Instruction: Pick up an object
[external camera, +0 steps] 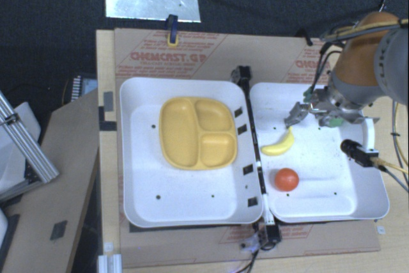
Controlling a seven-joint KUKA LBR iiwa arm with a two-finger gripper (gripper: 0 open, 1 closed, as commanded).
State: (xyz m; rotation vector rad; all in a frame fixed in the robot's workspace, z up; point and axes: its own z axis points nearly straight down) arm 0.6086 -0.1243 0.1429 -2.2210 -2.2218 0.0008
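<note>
Reaching in from the right of the camera view, the grey arm (374, 64) is hanging its end effector (298, 115) low over the right bin (332, 208), near that bin's back left part. How the end effector is set, released or clenched, I cannot tell at this slant; nothing is visibly sitting in it.

The nearest candidate is the banana (279, 145), which is lying on the right bin's floor just beside the end effector, toward the front of the bin and slightly left of the tip. Its long axis is running on a diagonal, from the lower left end up toward the upper right end, which is pointing almost at the end effector. The orange ball (286, 179) is sitting farther toward the front, apart from the banana.

The left bin (137, 201) is carrying a yellow divided plate (195, 132), well apart from the end effector.

Judging from this, the coming move is turning on a short shift forward and down onto the banana, with the grasp closing across its diagonal rather than along it.
</note>
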